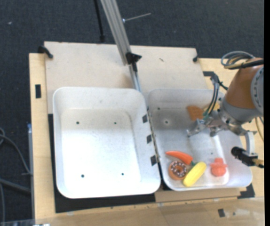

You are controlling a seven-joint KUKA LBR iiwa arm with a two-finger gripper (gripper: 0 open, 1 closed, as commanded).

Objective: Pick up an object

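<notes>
Approach step is under way — hand (204, 127), its grip state not discernible, is poised in right bin (172, 98); descent onto one toy is needed.

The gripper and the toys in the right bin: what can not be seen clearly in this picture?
- Gripper: too small and blurred in the camera view to tell whether its fingers are open.
- Orange object: partly behind cables and the gripper; its kind is unclear.
- Arm: cut off at the right edge.
</notes>
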